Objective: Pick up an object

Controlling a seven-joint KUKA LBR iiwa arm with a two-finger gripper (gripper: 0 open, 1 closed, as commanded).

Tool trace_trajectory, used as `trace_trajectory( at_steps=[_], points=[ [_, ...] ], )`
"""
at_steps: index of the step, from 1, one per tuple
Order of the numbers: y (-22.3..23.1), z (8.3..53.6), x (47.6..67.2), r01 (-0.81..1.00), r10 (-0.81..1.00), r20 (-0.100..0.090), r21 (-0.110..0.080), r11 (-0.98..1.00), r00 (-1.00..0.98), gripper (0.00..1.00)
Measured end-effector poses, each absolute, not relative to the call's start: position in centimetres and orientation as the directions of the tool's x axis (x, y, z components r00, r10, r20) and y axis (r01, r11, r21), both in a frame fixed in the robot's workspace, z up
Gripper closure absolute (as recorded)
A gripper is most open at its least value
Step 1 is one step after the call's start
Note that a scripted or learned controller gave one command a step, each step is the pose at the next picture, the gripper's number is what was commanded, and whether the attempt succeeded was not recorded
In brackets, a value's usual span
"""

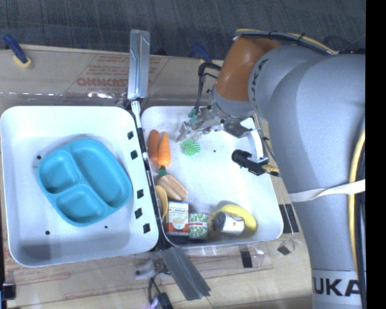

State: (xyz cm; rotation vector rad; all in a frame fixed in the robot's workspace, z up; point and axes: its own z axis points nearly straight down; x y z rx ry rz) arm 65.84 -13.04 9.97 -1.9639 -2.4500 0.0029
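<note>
Plainly, the gripper (192,126) hangs low in the far part of the right bin (264,201), with a small green toy (192,148) just beside its tip, and whether that toy is caught or only lying under it cannot be told. Whether the jaws are spread or pressed together I cannot tell either; the metal parts blur together there. The likely failure is a miss: the green toy is small and could slip aside, or the tip could knock the carrot (159,148) next to it. The other pickable things crowd the near wall, a hot dog bun (173,187), two small cartons (188,221) and a banana (239,216) over a dark can (220,223), so a grab there might catch two at once. The arm hides the bin's right side. The left bin (13,192) holds a blue divided tray (83,180)
</note>
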Motion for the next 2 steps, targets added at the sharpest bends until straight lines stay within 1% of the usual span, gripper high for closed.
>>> trace_trajectory(
  at_steps=[1,2],
  points=[
    [-12.3,9.1,64.7,0.952,0.952,0.001,-0.004,0.307,-0.307,1.00],
    [-12.9,18.2,62.2,0.987,0.987,-0.003,0.003,0.162,-0.162,1.00]
  ],
)
